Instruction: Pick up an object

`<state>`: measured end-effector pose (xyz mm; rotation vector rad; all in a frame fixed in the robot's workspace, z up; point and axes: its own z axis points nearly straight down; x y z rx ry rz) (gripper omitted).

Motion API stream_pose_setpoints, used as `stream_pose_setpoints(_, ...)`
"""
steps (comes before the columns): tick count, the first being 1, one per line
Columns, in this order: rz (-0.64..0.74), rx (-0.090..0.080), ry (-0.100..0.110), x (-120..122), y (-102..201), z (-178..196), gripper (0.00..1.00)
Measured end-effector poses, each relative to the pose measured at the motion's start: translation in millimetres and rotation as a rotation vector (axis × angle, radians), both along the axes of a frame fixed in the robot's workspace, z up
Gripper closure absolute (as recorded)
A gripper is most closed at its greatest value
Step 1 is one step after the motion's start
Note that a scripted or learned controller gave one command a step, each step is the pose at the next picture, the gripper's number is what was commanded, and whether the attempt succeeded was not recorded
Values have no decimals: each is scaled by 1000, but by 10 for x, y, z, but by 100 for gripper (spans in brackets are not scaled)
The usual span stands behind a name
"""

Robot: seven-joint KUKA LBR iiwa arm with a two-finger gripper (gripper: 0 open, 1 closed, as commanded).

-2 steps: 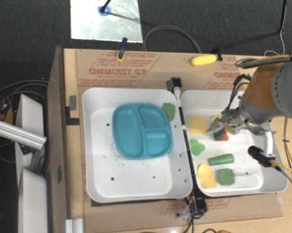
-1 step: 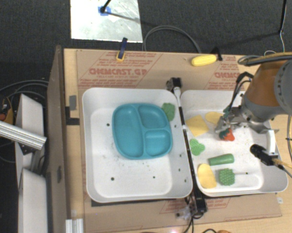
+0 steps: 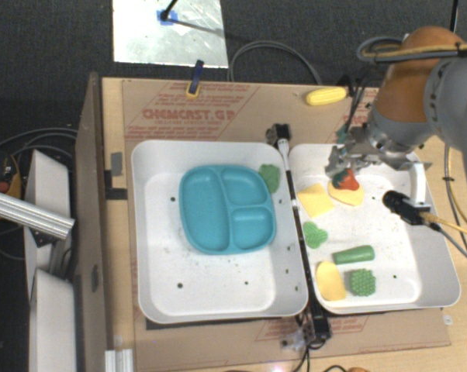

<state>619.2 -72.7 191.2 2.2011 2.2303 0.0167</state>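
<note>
My gripper (image 3: 342, 169) hangs low over the back of the right bin (image 3: 435, 273), right above a small red object (image 3: 347, 182) that rests on a pale yellow slice (image 3: 351, 198). The gripper's tip touches or nearly touches the red object; whether it grips it is hidden. A yellow wedge (image 3: 315, 202) lies just to its left. Further forward are a small green piece (image 3: 315, 235), a green cylinder (image 3: 353, 255), a yellow oval (image 3: 330, 280) and a round green knobbly object (image 3: 362, 283).
The left bin (image 3: 160, 285) holds a blue divided plate (image 3: 226, 208) and a green object (image 3: 270, 177) by its back right corner. A yellow object (image 3: 325, 96) lies on the cardboard behind the bins. The arm's orange band (image 3: 410, 84) rises at the right.
</note>
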Motion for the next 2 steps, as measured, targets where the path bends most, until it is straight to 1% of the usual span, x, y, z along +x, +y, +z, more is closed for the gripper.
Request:
stream_pose_setpoints(1, -5, 0, 12, -413, 413, 253, 100)
stream_pose_setpoints(2, -4, 0, 9, -324, 858, 543, 100)
